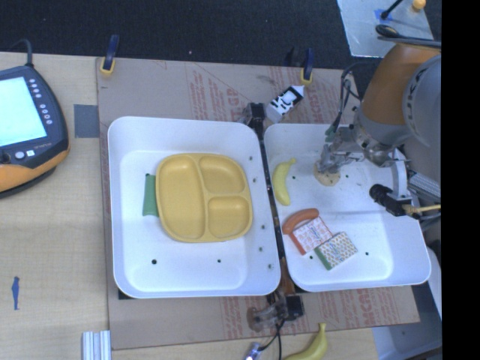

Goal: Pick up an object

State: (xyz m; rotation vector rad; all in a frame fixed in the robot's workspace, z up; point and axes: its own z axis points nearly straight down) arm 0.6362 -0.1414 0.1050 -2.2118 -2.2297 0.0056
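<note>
Beside the tool [330, 163] over a tan round piece [327, 177], grip state unclear: banana [281, 181], hot dog [300, 219], packets [335, 250].

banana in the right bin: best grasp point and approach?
Judging from this one view: grip the banana across its middle, coming straight down from above. It lies flat, long axis roughly along the divider wall, so set the fingers across its narrow width. The left finger has little room beside the right bin wall; its other side is open floor.
</note>
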